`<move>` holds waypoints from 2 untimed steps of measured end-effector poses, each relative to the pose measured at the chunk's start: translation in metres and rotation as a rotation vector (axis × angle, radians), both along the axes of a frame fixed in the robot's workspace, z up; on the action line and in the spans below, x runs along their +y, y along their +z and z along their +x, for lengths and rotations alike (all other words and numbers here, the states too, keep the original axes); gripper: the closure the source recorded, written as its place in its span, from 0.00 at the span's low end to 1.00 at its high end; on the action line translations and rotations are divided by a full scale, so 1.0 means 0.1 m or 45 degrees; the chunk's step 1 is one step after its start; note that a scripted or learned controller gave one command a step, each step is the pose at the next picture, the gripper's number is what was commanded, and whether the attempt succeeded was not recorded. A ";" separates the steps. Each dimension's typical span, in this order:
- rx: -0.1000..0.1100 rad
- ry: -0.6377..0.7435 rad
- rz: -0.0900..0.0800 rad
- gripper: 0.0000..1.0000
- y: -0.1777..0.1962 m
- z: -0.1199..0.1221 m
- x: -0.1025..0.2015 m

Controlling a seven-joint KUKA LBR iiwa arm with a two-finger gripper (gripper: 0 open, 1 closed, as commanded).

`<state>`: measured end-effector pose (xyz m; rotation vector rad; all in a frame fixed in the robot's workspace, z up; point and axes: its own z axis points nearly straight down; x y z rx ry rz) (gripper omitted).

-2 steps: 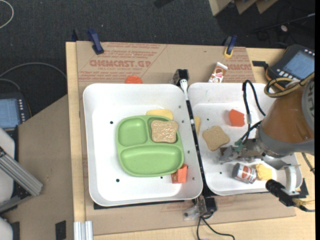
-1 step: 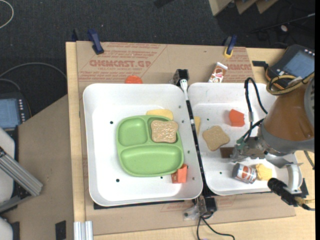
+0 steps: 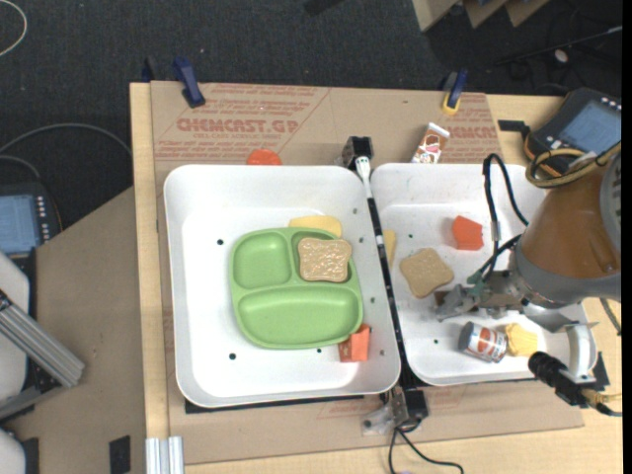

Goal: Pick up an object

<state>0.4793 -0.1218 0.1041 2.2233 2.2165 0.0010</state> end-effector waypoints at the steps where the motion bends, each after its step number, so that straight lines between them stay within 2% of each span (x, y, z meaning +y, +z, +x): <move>1: -0.003 0.006 -0.001 0.00 -0.20 0.65 -0.11; 2: -0.005 0.006 -0.003 0.00 -0.19 1.10 -0.26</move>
